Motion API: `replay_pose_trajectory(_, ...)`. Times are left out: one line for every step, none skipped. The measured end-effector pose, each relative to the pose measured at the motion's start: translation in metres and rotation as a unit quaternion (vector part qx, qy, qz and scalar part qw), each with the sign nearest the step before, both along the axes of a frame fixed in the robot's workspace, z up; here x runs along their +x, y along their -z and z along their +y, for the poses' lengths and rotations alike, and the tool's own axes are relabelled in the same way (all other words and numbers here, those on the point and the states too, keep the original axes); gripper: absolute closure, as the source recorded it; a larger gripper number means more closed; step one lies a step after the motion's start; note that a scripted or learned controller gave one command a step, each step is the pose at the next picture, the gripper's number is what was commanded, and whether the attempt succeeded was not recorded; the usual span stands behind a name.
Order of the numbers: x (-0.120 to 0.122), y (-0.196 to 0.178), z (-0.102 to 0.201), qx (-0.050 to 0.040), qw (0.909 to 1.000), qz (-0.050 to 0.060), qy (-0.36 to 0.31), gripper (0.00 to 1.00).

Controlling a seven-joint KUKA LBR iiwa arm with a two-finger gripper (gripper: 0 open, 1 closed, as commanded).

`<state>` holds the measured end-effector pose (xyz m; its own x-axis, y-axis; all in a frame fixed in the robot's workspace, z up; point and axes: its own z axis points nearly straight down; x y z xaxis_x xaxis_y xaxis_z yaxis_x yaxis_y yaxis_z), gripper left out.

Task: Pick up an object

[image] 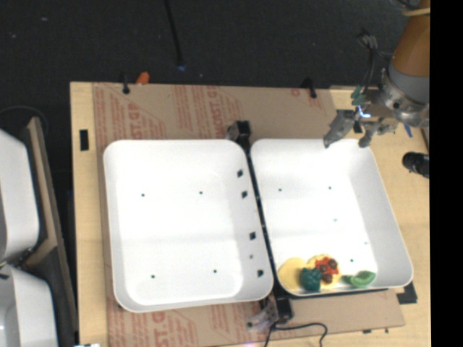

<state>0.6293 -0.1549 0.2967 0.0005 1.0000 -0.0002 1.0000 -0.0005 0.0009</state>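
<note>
My gripper point(347, 136) hangs above the far edge of the right bin point(376, 194), its two fingers spread apart with nothing between them. A small heap of objects lies at that bin's near edge: a pale yellow piece point(291, 272), a teal object point(311, 280), a red and dark object point(325, 264) and a green object point(359, 277). The gripper is far from the heap, at the opposite side of the bin.
The left bin point(130, 215) sits beside the right one, with a row of black clips point(246, 194) along the seam between them. Both rest on a cardboard sheet point(181, 110) on the bench. A dark object point(416, 163) lies right of the bin.
</note>
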Motion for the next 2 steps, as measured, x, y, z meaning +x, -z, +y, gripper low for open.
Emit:
replay_pose_trajectory(0.002, 0.055, 0.009, 0.0004, 1.0000, 0.002, 0.000, 0.00)
replay_pose_trajectory(-0.008, 0.110, 0.013, 0.0004, 1.0000, 0.002, 0.000, 0.00)
